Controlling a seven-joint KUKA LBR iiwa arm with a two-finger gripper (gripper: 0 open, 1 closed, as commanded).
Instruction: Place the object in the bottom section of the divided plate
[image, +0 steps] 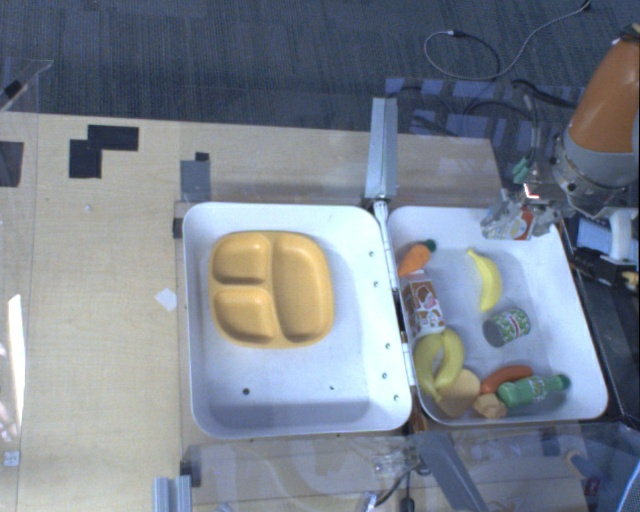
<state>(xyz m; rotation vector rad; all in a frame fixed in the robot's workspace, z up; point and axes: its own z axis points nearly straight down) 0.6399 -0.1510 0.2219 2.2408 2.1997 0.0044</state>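
Observation:
A yellow divided plate (270, 288) lies in the left white bin (300, 410), with two small sections on its left and one long section on its right. My gripper (517, 218) hangs over the far right corner of the right bin (590, 390), above its rim. A small orange-red patch (522, 229) shows at the gripper's tip; I cannot tell whether it is a held object. The nearest loose item is a small yellow banana (487, 279), just below and left of the gripper.
The right bin also holds a toy carrot (415, 258), a printed carton (425, 306), a green-labelled can (507, 325), a larger banana (440, 358), tan pieces (462, 392), an orange-red item (506, 377) and a green bottle (532, 390). A metal divider (381, 150) separates the bins.

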